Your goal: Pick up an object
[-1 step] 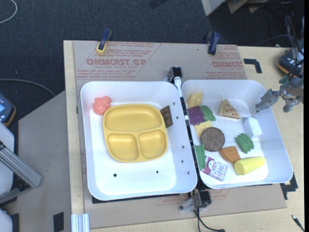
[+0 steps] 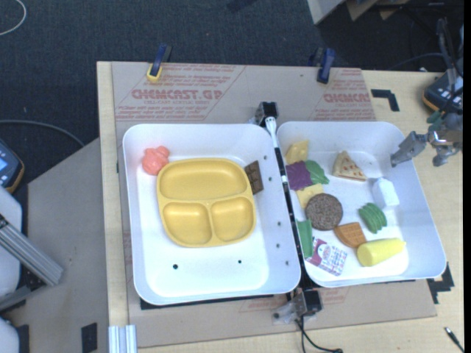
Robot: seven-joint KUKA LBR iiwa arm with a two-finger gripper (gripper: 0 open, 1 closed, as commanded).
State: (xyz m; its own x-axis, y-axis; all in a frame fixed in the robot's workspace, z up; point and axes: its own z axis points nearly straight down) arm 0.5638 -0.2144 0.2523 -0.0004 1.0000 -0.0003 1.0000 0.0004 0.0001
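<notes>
Claw point(image 2: 409, 149) hangs over the right bin's point(image 2: 427, 226) far rim, its state unclear; descending here, it risks hitting plastic.

Dark carpet floor point(image 2: 147, 13) all around, a plywood counter point(image 2: 221, 94) under even light, two blue clamps point(image 2: 324, 63) gripping its far edge, white cable point(image 2: 11, 13) looping far left.

divided plate point(image 2: 206, 201) in left bin point(image 2: 140, 219) | cookie point(image 2: 324, 210) in right bin point(image 2: 423, 219)
</notes>
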